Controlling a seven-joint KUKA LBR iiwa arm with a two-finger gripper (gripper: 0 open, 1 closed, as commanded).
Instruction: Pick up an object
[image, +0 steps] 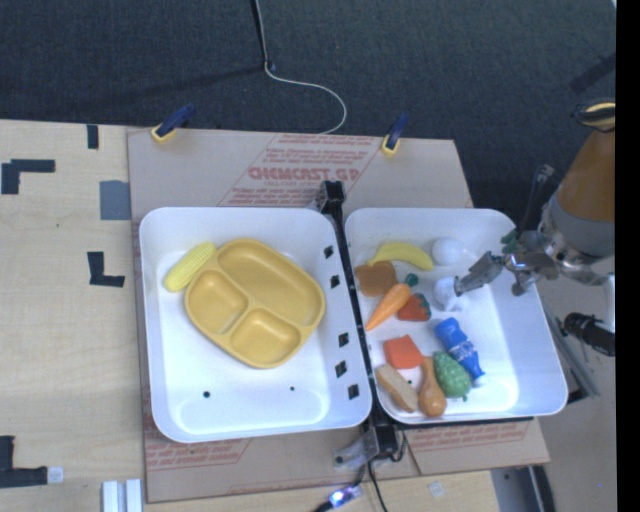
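Our gripper (468, 280) over the right bin (520, 350)

We cannot tell its state; it hangs beside a white ball (446, 250), above a blue bottle (458, 345).

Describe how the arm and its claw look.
The arm is grey, with a broad orange band above a silvery metal wrist. The claw is slim, grey metal. A thin dark rod or cable runs up beside the wrist.

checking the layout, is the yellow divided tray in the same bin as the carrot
No, the yellow tray lies in the left bin, while the carrot lies in the right bin.
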